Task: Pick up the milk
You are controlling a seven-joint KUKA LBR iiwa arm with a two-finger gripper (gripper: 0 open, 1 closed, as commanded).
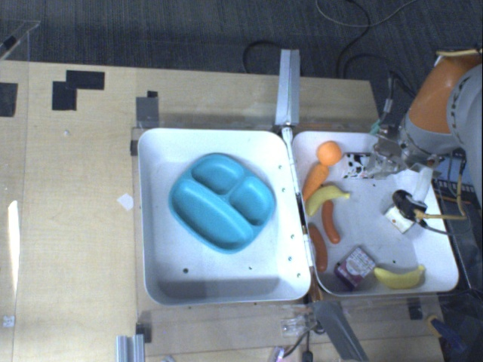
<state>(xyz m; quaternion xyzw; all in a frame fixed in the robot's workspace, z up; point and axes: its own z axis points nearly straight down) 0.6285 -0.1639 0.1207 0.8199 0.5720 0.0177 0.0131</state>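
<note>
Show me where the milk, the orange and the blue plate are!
milk [355,164], camera view, on its black-and-white spotted side.
orange [329,152], camera view, on the middle of its round top.
blue plate [221,201], camera view, on the ridge between its compartments.

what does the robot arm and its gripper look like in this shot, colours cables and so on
The arm is bulky and rounded, with a grey shell and a broad orange band above the wrist. Below that sits a metallic grey wrist block leading to the gripper, which looks like small silver-grey hardware. Thin dark cables run along the wrist section. No lettering or markings can be made out on it.
</note>
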